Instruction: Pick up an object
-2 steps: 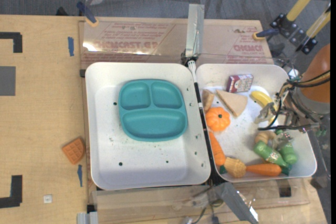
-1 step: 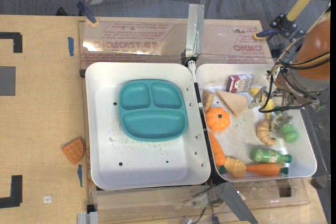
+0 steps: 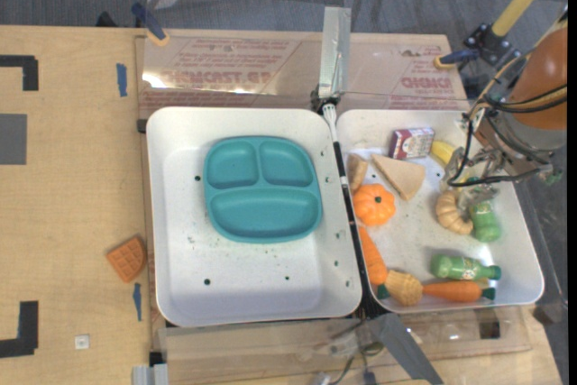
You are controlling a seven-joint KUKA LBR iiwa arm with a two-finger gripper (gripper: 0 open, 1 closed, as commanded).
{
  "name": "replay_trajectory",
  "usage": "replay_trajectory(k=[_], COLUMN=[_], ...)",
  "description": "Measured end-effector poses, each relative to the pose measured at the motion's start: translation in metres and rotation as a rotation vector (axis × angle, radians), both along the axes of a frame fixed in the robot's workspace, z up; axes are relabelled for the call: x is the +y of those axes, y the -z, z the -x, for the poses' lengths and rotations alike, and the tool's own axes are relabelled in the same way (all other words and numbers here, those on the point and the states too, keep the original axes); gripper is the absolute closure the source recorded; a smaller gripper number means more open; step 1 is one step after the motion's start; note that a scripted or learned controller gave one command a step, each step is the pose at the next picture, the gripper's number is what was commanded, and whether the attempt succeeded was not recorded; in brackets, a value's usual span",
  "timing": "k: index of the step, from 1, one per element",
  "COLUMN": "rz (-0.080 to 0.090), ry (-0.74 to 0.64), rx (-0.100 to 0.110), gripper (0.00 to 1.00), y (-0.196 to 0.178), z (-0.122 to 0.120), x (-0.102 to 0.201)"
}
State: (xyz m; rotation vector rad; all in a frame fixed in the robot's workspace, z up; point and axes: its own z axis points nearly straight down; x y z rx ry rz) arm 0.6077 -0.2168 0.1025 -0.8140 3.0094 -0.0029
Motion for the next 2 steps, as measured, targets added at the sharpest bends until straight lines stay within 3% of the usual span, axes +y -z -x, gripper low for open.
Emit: replay_trajectory(k=[1,2], rz=[-0.008,0.005], ry=[-0.004,-0.095], rx=[-0.002,0.014], gripper=[0.00,0.00], y=[0.000,0.015], z=[-0.002,-0.041], x=[0.006,0.001])
